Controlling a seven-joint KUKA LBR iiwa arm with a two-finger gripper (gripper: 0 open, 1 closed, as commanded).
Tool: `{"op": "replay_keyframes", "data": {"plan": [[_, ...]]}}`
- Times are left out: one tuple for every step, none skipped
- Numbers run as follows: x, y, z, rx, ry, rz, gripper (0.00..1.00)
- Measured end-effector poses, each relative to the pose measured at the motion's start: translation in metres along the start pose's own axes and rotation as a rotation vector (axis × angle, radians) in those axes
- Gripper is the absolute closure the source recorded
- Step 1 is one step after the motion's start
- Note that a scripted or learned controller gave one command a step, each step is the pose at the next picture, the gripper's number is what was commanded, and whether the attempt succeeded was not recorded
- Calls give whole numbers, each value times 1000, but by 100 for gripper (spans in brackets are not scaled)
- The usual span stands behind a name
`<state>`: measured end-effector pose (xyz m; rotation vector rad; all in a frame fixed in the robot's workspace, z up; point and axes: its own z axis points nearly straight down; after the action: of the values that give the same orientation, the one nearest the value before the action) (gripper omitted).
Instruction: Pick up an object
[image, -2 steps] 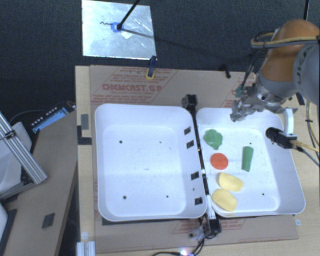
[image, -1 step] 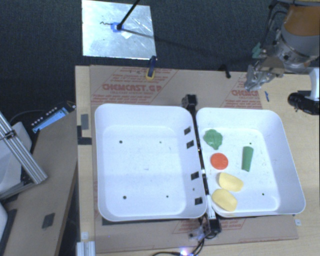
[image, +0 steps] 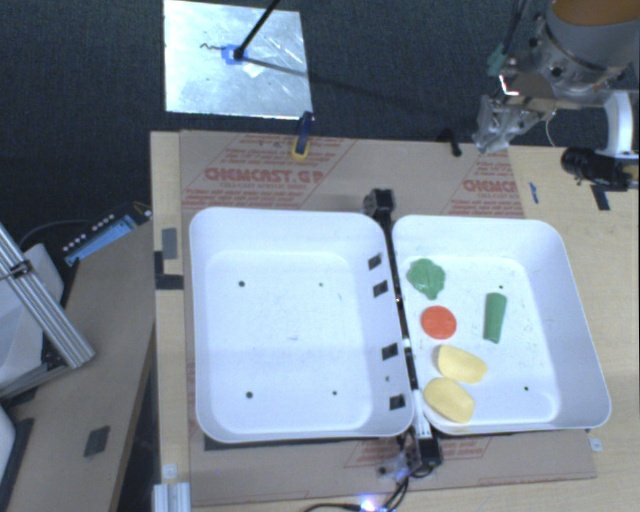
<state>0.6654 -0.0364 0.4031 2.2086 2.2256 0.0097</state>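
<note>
The arm (image: 585, 40) comes in at the top right corner of the camera view, and its claw (image: 497, 128) hangs above the far edge of the bench (image: 300, 170), beyond the two bins and well apart from all the objects. The claw is seen as a small grey cluster pointing down; I cannot tell if it is open or closed, and I see no object in it. The bench carries a brown board with red printed letters, and on it lie the two white bins side by side, touching along their middle edges. The left bin (image: 290, 400) shows its white floor with a few small dark dots. All the objects to pick lie in the right bin (image: 560, 330), mostly in its left half. Near the far left part of this bin is a green leafy piece (image: 427, 276). Just below it, nearer to the camera, is an orange round piece (image: 438, 322). To the right of the orange one, a little apart, a green stick-shaped piece (image: 494, 316) lies almost upright in the picture. Nearer to the camera are two yellow pieces: the upper yellow piece (image: 462, 364) and the lower yellow piece (image: 449, 399), which lie just beside each other and seem to touch. Behind the bench, at the top left, a shiny metal sheet (image: 237, 58) lies on dark floor.
</note>
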Motion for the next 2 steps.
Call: {"op": "replay_keyframes", "data": {"plan": [[49, 4, -36, 2, 2, -2, 100], [83, 5, -138, -6, 2, -1, 100]]}}
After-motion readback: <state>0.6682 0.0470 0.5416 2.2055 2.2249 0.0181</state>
